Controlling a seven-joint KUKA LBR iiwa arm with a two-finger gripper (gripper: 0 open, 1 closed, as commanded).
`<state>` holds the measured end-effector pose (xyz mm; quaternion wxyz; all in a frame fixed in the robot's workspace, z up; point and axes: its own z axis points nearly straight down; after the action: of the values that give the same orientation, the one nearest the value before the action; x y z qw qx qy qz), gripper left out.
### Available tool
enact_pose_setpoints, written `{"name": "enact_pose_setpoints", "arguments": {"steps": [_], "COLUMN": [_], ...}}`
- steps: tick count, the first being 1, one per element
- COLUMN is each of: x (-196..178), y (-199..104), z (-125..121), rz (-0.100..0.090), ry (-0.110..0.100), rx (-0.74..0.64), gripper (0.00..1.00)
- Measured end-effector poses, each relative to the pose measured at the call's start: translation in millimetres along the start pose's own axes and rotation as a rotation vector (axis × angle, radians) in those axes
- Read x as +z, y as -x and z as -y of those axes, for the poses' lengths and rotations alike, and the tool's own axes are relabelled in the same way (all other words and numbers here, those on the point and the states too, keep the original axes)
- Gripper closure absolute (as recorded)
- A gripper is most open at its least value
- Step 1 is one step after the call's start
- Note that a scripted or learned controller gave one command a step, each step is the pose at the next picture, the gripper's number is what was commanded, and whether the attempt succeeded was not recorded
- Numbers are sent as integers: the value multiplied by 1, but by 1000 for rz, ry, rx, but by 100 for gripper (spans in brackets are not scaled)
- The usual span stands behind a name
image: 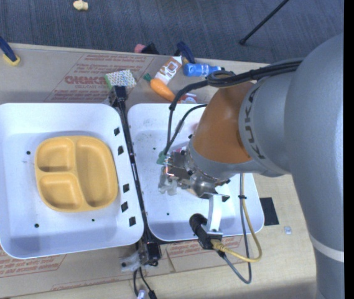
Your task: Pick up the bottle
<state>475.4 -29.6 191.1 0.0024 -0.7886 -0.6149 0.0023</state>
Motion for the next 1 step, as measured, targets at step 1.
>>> {"name": "enact_pose_setpoints", "arguments": {"steps": [1], "x": [-93], "y": [15], "z": [-4], "rz": [0], "ry": [5], "rx": [-153], "gripper": [100]}}
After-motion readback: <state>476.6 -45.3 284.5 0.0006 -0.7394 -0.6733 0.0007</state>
